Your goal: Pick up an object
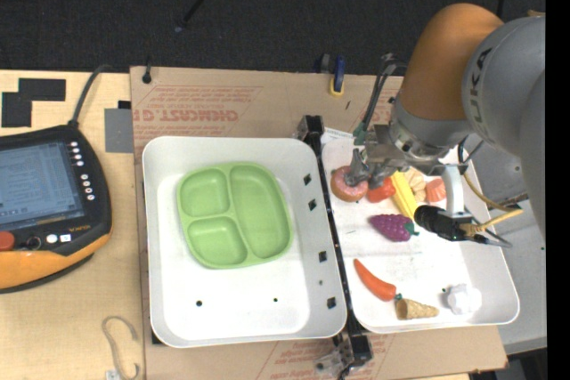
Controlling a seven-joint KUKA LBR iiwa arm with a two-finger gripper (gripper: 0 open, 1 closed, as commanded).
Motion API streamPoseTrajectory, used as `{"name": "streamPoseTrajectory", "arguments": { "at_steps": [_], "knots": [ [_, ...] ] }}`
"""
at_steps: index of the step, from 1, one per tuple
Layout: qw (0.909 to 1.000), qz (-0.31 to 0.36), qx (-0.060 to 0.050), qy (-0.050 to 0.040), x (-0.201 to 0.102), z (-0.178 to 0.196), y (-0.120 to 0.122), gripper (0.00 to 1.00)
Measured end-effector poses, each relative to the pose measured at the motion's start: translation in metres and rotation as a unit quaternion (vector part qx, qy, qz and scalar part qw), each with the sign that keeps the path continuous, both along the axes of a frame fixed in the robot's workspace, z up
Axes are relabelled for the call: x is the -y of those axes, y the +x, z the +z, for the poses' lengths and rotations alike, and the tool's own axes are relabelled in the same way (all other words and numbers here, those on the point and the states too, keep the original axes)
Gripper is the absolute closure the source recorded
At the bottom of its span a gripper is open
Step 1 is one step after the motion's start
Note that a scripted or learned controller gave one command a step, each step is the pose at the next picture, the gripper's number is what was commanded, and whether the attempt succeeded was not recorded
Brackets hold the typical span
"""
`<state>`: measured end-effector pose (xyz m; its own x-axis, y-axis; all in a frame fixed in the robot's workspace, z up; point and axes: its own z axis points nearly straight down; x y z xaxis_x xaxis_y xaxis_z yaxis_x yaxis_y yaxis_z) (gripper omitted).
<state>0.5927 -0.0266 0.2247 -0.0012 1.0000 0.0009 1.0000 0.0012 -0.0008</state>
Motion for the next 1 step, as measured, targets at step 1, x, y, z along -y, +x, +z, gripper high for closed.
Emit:
{"name": "streamPoseTrajectory", "arguments": {
  "at_steps": [1],
  "knots": [
    [1.0,0.0,0.0,0.0,-0.0024,0.0026,0.0114,1.0]
  ]
}}
